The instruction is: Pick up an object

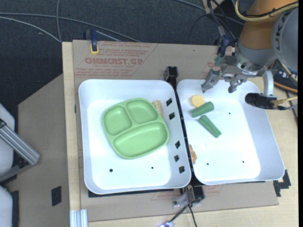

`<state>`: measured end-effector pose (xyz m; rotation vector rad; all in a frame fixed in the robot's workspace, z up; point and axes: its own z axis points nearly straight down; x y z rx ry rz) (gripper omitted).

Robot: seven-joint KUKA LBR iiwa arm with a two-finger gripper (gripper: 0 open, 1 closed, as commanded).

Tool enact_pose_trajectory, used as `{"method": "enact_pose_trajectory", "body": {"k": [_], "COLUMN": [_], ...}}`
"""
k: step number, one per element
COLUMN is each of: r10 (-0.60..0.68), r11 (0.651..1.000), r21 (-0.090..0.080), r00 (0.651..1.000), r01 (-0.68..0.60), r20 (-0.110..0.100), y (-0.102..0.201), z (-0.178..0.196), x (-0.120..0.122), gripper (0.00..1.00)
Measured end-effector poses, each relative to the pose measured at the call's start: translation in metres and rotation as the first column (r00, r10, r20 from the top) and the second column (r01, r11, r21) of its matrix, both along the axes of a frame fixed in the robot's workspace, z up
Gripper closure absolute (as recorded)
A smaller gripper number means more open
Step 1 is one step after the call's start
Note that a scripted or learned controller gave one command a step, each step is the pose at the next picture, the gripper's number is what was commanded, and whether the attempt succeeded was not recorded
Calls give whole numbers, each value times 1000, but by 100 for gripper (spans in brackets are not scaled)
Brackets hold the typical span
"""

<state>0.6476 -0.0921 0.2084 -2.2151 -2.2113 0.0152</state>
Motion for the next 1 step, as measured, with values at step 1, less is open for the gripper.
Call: {"method": "enact_pose_trajectory", "body": {"k": [1], "r10": [2], "r11": [1000], "r21": [-1], "r00": [1000], "r01": [-2], "r20": [14], "y": [0], "z": [9], "x": [2], "gripper": [0]}}
